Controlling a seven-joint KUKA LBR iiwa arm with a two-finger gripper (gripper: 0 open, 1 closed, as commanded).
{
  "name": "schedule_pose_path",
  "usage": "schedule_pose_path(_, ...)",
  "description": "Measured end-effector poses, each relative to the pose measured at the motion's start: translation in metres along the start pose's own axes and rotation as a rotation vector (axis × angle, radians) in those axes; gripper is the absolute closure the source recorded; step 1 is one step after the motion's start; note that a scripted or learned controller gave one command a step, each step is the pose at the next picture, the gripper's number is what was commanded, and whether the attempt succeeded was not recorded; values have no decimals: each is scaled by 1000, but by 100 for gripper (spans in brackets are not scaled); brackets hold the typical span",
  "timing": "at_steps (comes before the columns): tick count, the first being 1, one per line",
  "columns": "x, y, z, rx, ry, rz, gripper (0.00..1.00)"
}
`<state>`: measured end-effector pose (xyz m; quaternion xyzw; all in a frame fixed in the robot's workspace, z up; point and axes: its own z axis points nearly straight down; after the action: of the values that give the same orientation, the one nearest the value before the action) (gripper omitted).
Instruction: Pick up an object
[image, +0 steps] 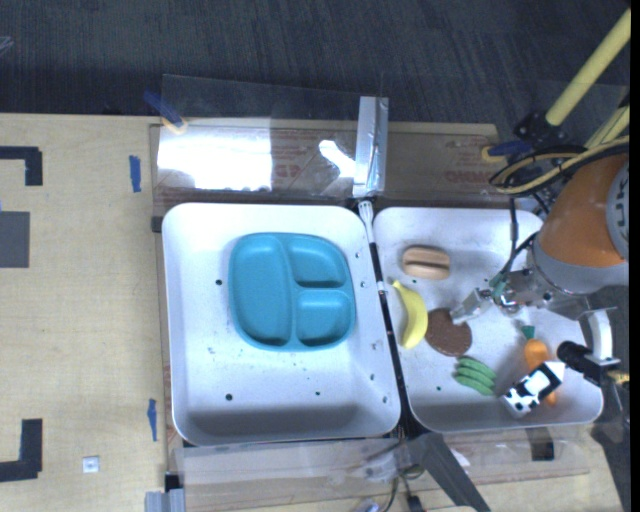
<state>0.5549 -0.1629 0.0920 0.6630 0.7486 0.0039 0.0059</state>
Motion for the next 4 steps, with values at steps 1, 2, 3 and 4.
schedule_pose_path(1,70,-29,0,0,1,-93,0)
schedule_pose_path(2,13,42,0,-4,-2,-186,0)
schedule_pose_path(3,51,100,7,9,5,-125,0)
schedule_pose_path(4,39,60,6,10,4,-257,0)
